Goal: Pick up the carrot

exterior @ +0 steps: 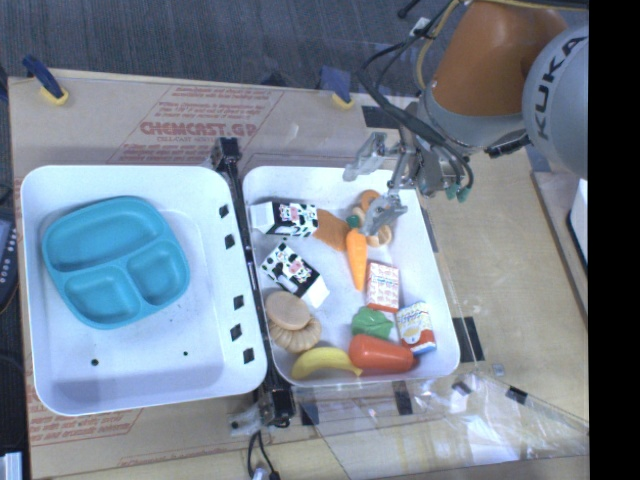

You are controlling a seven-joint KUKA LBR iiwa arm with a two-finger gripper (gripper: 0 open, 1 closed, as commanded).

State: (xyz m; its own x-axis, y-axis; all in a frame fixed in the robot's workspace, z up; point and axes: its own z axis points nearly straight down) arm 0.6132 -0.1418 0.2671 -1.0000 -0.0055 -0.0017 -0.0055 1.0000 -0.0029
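The orange carrot (357,256) lies in the right bin (440,298), thick end up near the bin's upper middle and tip pointing toward the front. My gripper (370,194) hangs over the bin's upper right part, just above the carrot's thick end and a small tan pretzel-like piece (371,211). It is open, with nothing between the fingers. The carrot rests on the bin floor, apart from the gripper.
Around the carrot lie two cow-print cartons (291,216), an orange wedge (330,230), a small red-and-white box (382,286), a can (416,328), a green pepper (371,321), a red pepper (380,354), a banana (320,362) and cookies (290,320). The left bin (60,378) holds a blue divided plate (113,260).
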